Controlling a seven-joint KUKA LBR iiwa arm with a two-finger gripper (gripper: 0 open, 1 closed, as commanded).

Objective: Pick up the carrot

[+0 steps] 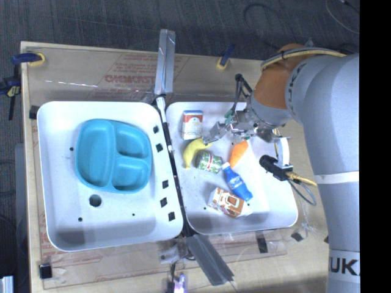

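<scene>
The orange carrot [238,153] lies in the right bin [278,209], a little right of its middle, pointing up and to the right. My gripper [239,134] hangs at the carrot's upper end, reaching in from the right below the orange wrist band. Its fingers look spread apart, one towards the banana and one to the right. The carrot rests on the bin floor and is not held.
Around the carrot lie a yellow banana [192,150], a green can [209,161], a blue bottle [236,184], a brown snack packet [227,202] and a white can with a red label [192,124]. The left bin [55,218] holds a blue divided plate [114,155].
</scene>
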